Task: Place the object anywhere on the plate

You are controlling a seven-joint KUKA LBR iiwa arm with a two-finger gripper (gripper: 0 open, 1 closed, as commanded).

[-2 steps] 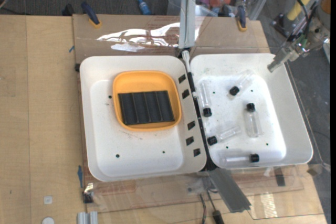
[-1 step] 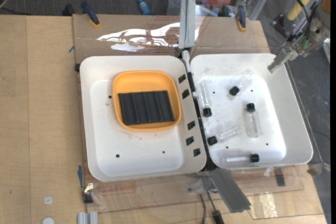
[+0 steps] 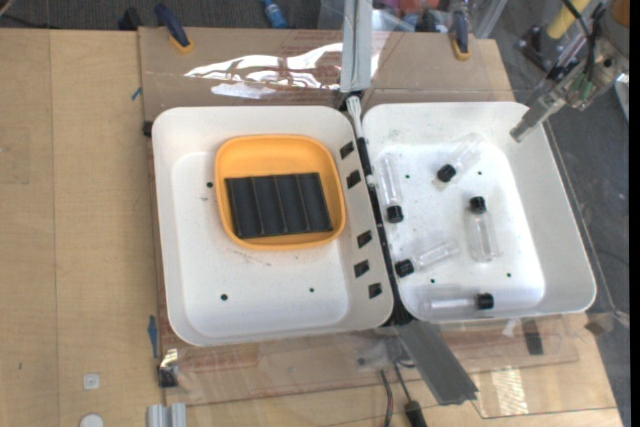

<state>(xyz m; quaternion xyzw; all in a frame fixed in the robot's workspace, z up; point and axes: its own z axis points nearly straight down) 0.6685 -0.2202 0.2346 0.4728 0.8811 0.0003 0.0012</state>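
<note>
I see an orange plate (image 3: 279, 189) carrying a dark ridged block (image 3: 278, 205) in the left bin (image 3: 200, 300), left of centre frame. In the right bin (image 3: 560, 255), several clear black-capped vials (image 3: 480, 230) lie scattered apart.

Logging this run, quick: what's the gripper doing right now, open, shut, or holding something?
Gripper: cannot be told; it sits at the right bin's far right rim.

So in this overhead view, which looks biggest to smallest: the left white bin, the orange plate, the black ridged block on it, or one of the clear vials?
1. Left bin
2. Plate
3. Block
4. Vial
</note>
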